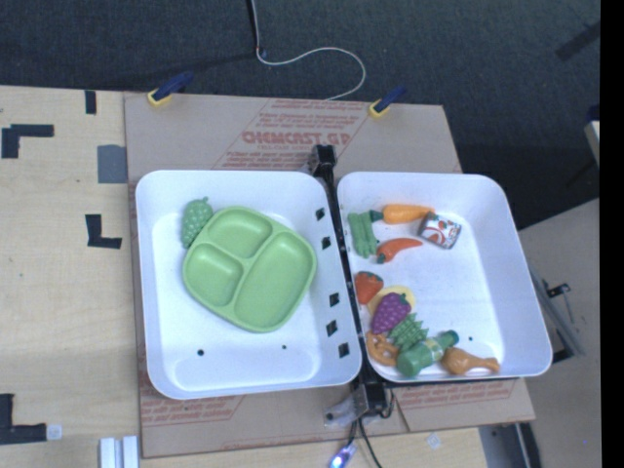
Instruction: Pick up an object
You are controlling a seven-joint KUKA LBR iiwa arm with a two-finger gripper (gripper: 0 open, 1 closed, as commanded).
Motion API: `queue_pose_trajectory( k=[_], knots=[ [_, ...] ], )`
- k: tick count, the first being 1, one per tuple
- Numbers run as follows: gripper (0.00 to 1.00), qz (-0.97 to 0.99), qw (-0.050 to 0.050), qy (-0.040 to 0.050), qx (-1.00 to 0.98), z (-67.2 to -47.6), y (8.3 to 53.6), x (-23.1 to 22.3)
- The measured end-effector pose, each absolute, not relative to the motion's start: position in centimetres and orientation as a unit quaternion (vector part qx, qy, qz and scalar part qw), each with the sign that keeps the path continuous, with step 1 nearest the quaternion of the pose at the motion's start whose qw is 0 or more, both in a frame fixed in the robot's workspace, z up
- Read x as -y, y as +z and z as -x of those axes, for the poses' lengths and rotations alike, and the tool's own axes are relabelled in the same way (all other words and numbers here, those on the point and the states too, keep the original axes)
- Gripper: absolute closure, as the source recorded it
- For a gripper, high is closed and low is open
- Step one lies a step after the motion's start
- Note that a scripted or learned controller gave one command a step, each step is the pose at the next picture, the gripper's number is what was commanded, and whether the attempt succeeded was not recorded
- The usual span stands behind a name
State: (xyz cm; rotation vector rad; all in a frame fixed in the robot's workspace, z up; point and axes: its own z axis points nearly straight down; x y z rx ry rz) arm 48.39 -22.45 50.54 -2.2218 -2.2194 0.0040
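Observation:
The right bin (487, 271) holds several toy foods along its left side and front. At the back lie an orange carrot (407, 213), a small red-and-white can (440, 230), green beans (361, 233) and a red-orange pepper (400, 249). Nearer the front are a red tomato-like piece (367, 286), purple grapes (388, 312), a green leafy piece (408, 332), a green bottle-shaped toy (425, 354) and an orange squash shape (467, 363). In the left bin (166, 291) lies a green divided plate (250, 267) with a green grape bunch (196, 219) at its back left corner.
Both bins rest on a cardboard sheet (292, 130) held by yellow-and-blue clamps (171, 87) at the back. A white cable (312, 57) loops across the dark floor behind. A black divider strip (334, 261) runs between the bins.

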Motion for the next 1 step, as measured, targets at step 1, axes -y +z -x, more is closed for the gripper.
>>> queue_pose_trajectory(
  k=[1],
  knots=[
    [1.00,0.707,0.000,0.0009,0.707,-48.40,49.03,22.36]
  ],
)
